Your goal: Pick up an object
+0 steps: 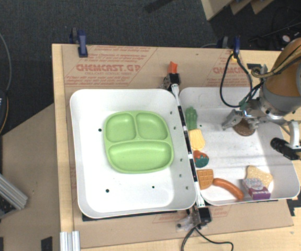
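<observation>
Nearest my camera, along the front wall of the right bin [291, 192], I see an orange sausage-shaped toy [229, 187], a waffle-like piece [205, 178] just left of it, and a purple block [258, 191] resting against a tan bread-like piece [260, 175]. Against that bin's left wall sit a green vegetable toy [191, 117], a yellow piece [197, 139] and a small orange-and-teal one [200, 159]. The green divided plate [138, 141] lies in the left bin [87, 182], beyond that wall.

My gripper [243, 123] is low in the right bin's back half, over a brown shape [245, 129] I can't identify. Whether the claw is apart or together, I cannot tell. I see nothing lifted, so I judge the pick not yet done: grasp and raise remain.
</observation>
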You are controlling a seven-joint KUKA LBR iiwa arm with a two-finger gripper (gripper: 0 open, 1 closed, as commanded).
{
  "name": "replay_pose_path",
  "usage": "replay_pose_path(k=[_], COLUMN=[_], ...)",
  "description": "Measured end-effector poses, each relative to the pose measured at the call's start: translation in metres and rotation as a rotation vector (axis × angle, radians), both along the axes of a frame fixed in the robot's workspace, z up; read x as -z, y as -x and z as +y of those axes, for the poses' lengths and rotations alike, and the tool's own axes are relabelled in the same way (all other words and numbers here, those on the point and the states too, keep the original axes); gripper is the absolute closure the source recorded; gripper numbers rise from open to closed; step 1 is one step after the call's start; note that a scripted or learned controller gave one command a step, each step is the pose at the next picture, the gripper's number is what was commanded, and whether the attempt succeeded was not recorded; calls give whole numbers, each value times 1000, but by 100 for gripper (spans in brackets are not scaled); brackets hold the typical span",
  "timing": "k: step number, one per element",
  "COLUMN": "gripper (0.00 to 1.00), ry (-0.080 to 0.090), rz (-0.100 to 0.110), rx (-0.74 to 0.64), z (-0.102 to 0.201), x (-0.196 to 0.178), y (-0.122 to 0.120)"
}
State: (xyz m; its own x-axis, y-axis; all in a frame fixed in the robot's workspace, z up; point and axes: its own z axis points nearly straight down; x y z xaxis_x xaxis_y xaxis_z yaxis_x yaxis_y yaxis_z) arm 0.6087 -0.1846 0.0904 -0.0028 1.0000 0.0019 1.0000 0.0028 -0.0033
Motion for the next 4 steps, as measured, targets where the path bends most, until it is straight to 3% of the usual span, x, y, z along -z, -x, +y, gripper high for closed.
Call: replay_pose_path(k=[1, 2, 3, 4], gripper=[0, 0, 0, 0], ry=[6, 5, 8, -1], rz=[-9, -6, -14, 2], rx=[5, -2, 5, -1], z=[-42, 15, -43, -1], x=[-48, 6, -67, -13], y=[8, 5, -26, -25])
